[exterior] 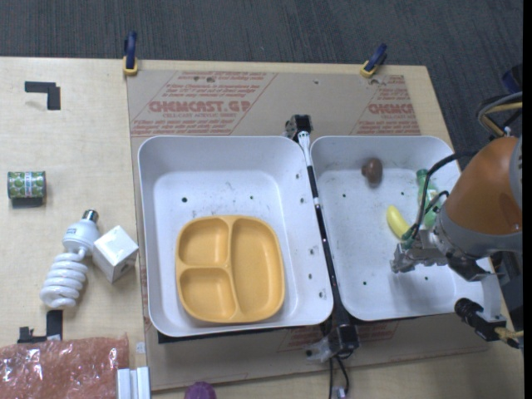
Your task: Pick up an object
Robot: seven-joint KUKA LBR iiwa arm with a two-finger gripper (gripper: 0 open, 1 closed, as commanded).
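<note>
Low in the right bin [366, 302], gripper [405, 262] — grip state unclear — beside yellow object [396, 220].

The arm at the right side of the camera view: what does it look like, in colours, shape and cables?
The arm is a thick rounded body, grey with a wide orange band above the wrist. Yellow, black and green cables loop around it. The gripper at its end is a small block of grey metal.

wooden bench [75, 140], two white bins [158, 223], bulb [68, 264]
</note>
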